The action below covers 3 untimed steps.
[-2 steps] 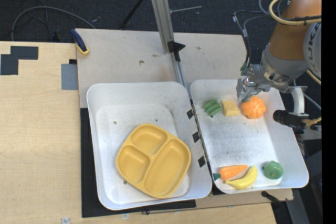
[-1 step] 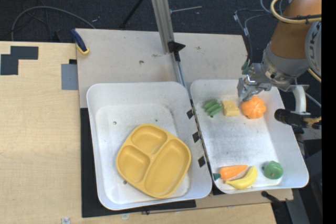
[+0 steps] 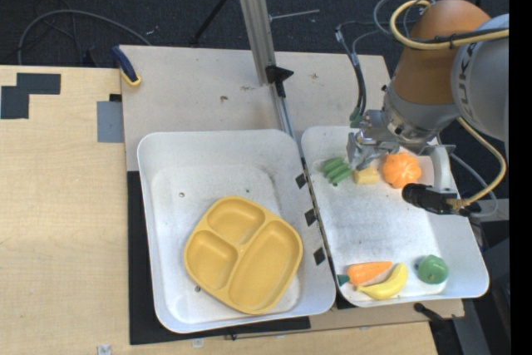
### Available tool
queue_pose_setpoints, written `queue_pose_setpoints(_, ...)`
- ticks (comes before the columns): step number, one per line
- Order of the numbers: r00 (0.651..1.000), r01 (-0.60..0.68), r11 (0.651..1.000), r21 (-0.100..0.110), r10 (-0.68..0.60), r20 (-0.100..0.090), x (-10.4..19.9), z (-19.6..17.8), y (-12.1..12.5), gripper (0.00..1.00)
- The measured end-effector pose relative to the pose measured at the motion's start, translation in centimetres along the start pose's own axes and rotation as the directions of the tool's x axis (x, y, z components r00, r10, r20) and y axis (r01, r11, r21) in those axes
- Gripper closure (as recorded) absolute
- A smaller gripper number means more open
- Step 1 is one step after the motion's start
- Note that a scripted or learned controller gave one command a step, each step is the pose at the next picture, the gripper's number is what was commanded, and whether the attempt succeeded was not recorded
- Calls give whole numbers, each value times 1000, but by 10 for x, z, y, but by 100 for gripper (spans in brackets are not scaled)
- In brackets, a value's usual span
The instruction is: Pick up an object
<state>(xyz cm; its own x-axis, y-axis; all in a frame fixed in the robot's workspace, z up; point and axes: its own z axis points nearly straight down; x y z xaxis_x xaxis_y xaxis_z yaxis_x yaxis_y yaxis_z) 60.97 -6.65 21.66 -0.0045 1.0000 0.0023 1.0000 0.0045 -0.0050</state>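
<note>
Where the claw [image 3: 363,155] hangs low, we find the yellow block [image 3: 366,175] just beneath it; green piece [image 3: 336,171] beside; its grip we cannot tell.

I see a yellow divided plate [image 3: 243,253] in the white left bin [image 3: 158,170]. In the white right bin [image 3: 465,262]: a green piece [image 3: 337,170] and an orange fruit [image 3: 401,170] far, an orange carrot [image 3: 368,271], yellow banana [image 3: 386,284] and green ball [image 3: 431,268] near.
</note>
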Motion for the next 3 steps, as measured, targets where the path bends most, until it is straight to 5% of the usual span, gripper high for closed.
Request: queue_pose_setpoints(3,1000,0,1000,-2,0,1,145,-7,-44,100)
